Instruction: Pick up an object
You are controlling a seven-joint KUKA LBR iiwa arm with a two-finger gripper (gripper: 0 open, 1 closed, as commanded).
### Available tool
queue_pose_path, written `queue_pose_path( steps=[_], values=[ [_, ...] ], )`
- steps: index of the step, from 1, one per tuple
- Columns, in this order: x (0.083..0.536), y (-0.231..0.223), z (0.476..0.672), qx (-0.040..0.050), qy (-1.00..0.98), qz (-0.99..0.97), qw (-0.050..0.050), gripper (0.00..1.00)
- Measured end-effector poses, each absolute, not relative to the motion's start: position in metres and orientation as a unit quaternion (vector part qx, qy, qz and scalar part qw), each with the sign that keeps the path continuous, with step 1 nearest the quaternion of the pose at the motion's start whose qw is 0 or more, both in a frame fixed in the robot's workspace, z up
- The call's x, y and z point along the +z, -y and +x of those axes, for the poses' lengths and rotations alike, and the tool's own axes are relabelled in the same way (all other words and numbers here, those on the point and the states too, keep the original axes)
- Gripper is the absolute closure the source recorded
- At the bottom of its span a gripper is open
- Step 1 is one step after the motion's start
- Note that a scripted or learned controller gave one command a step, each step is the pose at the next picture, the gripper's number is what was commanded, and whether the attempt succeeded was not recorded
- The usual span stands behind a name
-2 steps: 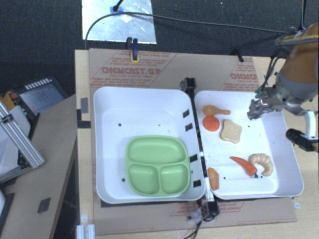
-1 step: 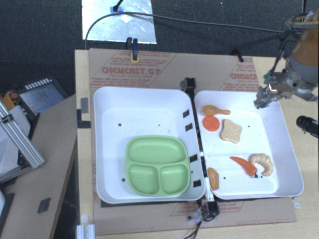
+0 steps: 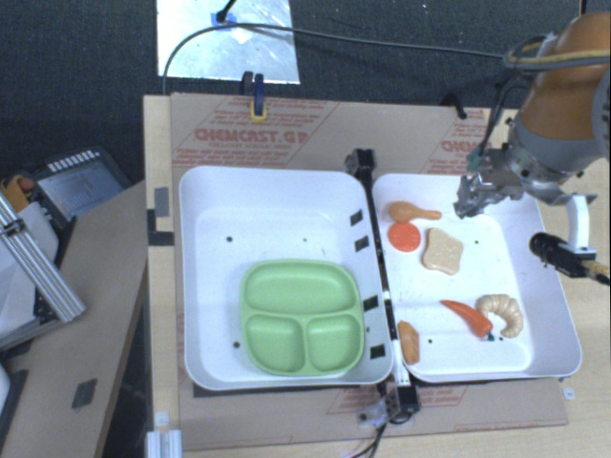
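My gripper (image 3: 470, 203) hangs over the back of the right bin (image 3: 544, 299), just right of an orange drumstick-shaped piece (image 3: 412, 212). Nothing shows between its dark fingers. Below the drumstick lies a red-orange disc (image 3: 405, 238), and beside the disc a tan slice of bread (image 3: 443, 253). Toward the front of this bin lie a red chili pepper (image 3: 468, 317) and a curled tan shrimp (image 3: 503, 313). A small orange piece (image 3: 409, 342) rests at the bin's front left corner.
The left bin (image 3: 205, 218) holds a green three-compartment plate (image 3: 301, 316). A black divider with clips (image 3: 372, 256) runs between the bins. A dark fitting (image 3: 558, 252) with a white bracket sits at the right bin's right rim. Cables cross behind the bench.
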State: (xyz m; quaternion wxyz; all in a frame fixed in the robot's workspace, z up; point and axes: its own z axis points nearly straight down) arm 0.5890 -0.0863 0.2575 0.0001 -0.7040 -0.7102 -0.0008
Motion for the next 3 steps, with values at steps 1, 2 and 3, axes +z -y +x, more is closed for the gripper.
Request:
queue_pose_path(
  steps=[1, 2, 3],
  values=[
    [0.256, 0.025, 0.591, -0.0014, 0.711, -0.703, 0.0, 1.0],
    [0.235, -0.03, 0.593, -0.0007, 0.711, -0.704, 0.001, 1.0],
    [0.231, -0.073, 0.594, -0.0012, 0.71, -0.704, 0.0, 1.0]
  ],
)
